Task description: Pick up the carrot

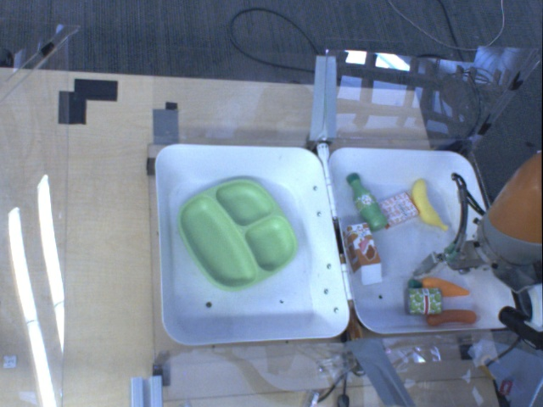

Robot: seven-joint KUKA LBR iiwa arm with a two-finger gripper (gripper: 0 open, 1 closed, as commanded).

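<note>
Carrot, the small orange tapered toy with a green top (443, 287), lay in the lower right of the frame, inside the right-hand shallow white bin (407, 164), its green end pointing left and its tip pointing right. It rested flat and nothing gripped it. Just below it lay a reddish-brown sausage-shaped toy (452, 317), and touching its green end sat a small green carton (422, 302); these two crowded the carrot from below and from the left, so a grasp would probably have had most room closing across its width from above.

The two-finger gripper (441, 261) hung just above the carrot in the picture, at the end of the grey arm with the orange band (519, 206) that reached in from the right edge. Its thin metal fingers (428, 265) pointed left and looked parted, with nothing between them. Whether they were at the carrot's height or over it could not be told.

Farther up the same bin lay a brown-and-white snack box (362, 250) against the left wall, a small red-and-white packet (398, 208), a green bottle (366, 202) and a yellow banana (428, 205), all well apart from the carrot and out of the way.

In the left bin (195, 316), at the middle of the frame, sat a light green divided plate (237, 232).
</note>
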